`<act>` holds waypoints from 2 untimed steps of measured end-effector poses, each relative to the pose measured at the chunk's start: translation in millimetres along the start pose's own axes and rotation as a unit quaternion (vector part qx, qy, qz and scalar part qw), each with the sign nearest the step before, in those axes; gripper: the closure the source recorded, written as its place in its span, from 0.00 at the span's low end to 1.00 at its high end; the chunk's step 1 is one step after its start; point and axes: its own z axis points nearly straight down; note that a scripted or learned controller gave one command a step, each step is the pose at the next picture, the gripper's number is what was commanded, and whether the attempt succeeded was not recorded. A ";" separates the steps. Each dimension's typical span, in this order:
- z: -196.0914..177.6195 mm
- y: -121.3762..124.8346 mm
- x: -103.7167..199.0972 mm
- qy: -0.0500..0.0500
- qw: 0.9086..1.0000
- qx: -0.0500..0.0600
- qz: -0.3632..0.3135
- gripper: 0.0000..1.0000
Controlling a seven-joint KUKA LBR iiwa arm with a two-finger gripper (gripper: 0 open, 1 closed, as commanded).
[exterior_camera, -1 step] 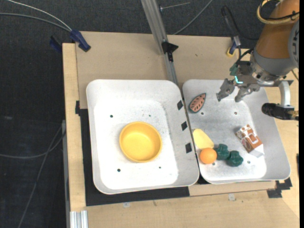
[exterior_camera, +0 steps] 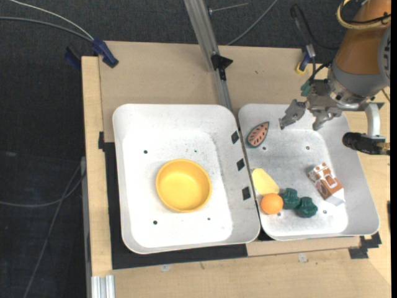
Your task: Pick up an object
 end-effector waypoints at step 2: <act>114.2 -5.8 -7.1 0.000 1.000 0.004 0.001 0.00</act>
